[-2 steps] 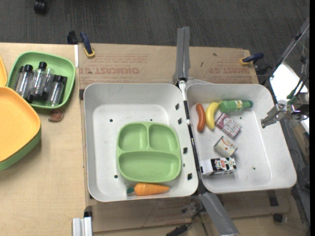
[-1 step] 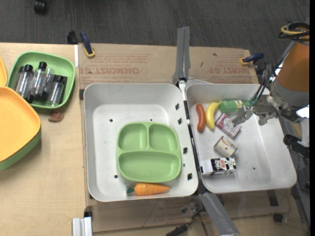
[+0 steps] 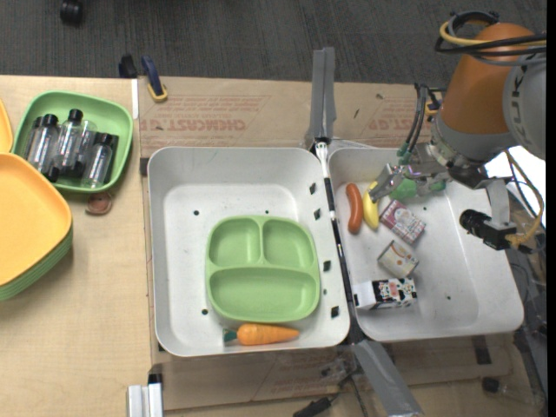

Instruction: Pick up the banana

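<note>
- The tool (image 3: 388,186) is seen over the banana (image 3: 372,212), near the right bin's (image 3: 486,311) far left corner.
- Whether it is spread or pinching cannot be told.

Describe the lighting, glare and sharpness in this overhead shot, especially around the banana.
Camera view: lighting is even and soft, with faint shadows under the green plate and carrot; the right bin is bright white, almost washed out near the arm; the banana is small but reasonably sharp, partly covered by the gripper.
</note>
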Tool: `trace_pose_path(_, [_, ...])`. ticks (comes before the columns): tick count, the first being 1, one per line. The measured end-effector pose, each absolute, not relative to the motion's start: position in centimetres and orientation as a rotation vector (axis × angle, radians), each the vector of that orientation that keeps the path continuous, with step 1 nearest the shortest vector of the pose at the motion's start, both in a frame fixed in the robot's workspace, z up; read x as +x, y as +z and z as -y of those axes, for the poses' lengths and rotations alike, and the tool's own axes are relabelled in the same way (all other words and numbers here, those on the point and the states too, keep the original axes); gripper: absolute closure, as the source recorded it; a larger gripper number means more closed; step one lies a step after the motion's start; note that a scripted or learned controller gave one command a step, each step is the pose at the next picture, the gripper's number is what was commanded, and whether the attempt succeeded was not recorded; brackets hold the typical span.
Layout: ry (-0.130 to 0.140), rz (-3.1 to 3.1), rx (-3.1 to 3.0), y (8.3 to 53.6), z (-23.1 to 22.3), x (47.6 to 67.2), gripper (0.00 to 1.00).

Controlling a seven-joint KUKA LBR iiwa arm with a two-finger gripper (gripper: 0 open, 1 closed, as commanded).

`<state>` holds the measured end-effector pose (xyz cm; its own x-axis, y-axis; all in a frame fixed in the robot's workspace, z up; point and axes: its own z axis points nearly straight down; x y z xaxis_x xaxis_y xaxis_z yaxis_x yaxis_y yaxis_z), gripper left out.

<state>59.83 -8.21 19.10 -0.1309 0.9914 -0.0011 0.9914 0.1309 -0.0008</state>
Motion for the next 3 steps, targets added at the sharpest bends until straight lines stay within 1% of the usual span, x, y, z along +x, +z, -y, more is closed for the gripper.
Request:
trace_pose_path(1, [-0.001, -2.604, 1.759, 9.5, 10.0, 63.8, 0.0])
trace_pose_path(2, [-0.006, -2.524, 1.879, 9.2, 10.6, 65.7, 0.0])
trace_pose_path(3, [-0.003, -2.52, 1.876, 10.1, 10.6, 65.8, 1.0])
